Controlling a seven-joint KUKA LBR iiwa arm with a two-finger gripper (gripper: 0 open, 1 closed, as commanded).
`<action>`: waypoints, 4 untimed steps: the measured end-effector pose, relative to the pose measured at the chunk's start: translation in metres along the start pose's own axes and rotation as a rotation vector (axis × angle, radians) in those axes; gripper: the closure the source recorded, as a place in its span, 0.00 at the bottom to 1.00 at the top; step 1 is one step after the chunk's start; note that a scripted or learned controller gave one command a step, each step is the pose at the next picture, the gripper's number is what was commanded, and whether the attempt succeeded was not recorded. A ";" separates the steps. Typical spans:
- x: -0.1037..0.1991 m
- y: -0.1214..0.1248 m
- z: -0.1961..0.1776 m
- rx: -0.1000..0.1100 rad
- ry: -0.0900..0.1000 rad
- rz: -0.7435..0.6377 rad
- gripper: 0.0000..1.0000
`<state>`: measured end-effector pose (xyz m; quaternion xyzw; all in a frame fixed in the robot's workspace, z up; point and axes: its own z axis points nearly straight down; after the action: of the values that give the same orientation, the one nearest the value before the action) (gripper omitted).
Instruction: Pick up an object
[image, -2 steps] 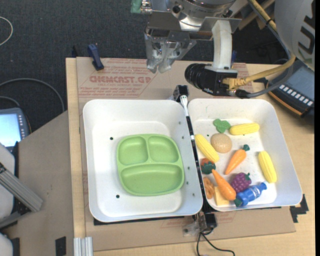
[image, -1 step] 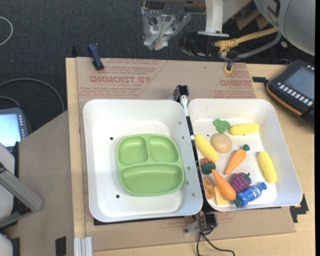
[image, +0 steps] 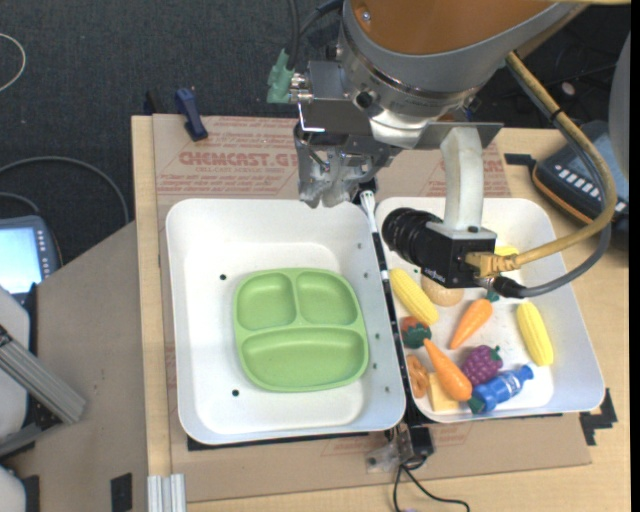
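The gripper hung over the back rim of the view's left bin, close to the wall it shares with the right bin; whether it was released or clenched could not be told. The left bin held a green plate, lying flat near its middle, well apart from the gripper. The right bin held the small objects: one cob just beside the shared wall; a second cob near the far wall; a carrot tilted between them; a second carrot nearer the front; grapes just beside it; a blue bottle at the front. Both bins sat on a brown board on the surface; a blue clamp stood at its back left corner.
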<state>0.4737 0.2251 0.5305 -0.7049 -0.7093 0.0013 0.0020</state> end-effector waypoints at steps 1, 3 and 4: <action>-0.001 0.059 -0.005 -0.008 -0.001 0.009 1.00; 0.000 0.002 -0.007 -0.003 0.001 0.000 1.00; -0.001 0.034 -0.004 -0.007 -0.001 0.008 1.00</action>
<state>0.5082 0.2245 0.5346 -0.7077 -0.7065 -0.0008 -0.0007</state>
